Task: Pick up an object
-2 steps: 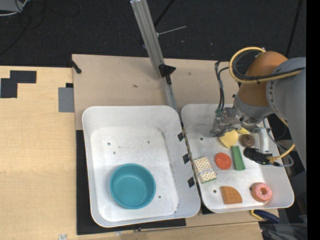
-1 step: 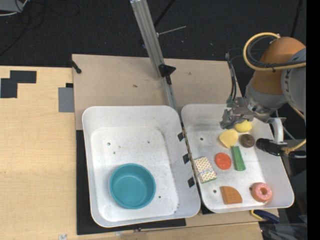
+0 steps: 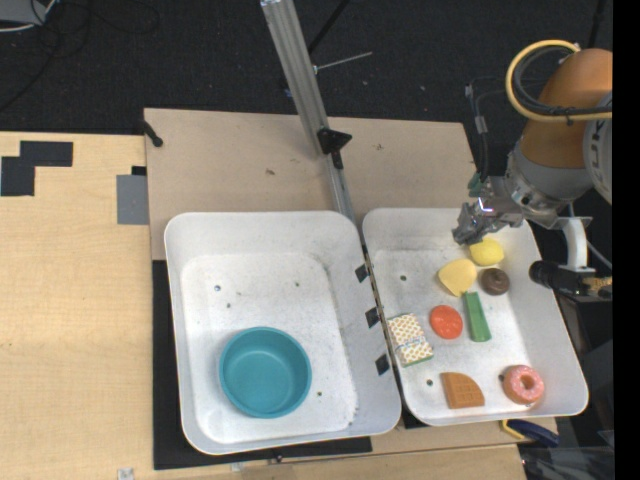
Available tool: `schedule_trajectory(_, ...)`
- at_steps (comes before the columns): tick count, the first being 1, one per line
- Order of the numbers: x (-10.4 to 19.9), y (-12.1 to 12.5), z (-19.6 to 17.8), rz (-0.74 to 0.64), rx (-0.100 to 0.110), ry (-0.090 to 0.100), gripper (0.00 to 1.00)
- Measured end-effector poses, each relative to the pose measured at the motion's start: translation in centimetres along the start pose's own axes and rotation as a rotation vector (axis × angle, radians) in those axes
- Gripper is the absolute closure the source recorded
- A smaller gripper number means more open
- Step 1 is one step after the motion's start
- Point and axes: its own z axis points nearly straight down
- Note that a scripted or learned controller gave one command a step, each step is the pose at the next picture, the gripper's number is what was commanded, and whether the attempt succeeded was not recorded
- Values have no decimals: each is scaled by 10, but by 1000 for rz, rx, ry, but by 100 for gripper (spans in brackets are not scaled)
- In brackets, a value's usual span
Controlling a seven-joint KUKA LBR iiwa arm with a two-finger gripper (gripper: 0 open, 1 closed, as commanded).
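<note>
Many small toys crowd right under the gripper (image 3: 478, 230); I cannot tell its grip. The yellow ball (image 3: 487, 253) sits just below, touching neighbours, so it may slip

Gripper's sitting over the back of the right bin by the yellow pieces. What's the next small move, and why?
Probably a short straight descent onto the round yellow piece. The gripper sits just above it at the right bin's back, and the brown piece and yellow wedge crowd its near side, so sideways travel risks knocking them.
</note>
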Motion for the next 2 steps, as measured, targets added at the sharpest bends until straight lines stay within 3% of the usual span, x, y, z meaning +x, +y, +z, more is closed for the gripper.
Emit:
schedule_trajectory(1, 4, -7, -48, 0, 0, 0, 100)
schedule_trajectory(2, 54, -18, -36, -3, 5, 2, 100)
